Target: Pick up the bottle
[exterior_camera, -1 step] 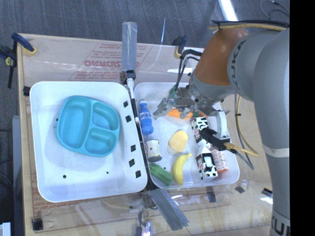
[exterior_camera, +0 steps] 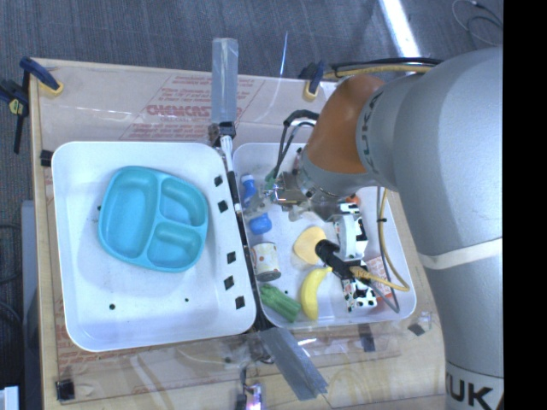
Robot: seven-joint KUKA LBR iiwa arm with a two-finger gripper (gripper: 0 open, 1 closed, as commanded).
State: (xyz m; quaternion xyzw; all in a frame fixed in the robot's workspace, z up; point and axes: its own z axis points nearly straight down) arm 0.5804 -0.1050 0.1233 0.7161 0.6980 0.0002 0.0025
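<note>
Starting at your left, the left bin held a blue divided plate, set toward the upper middle, with bare white floor all round it and the widest free strip along the near rim. The divider between the bins ran down the middle.

Just right of it, in the right bin, the bottle, clear with a blue cap, lay against the left wall, its cap pointing toward the near side. A small tin can lay below it, then a green pepper, a banana and a yellow lemon-like piece, leaving you little room there.

The gripper sat just right of the bottle's upper end; whether its fingers were apart or together you could not tell. The arm covered the bin's right half.
</note>
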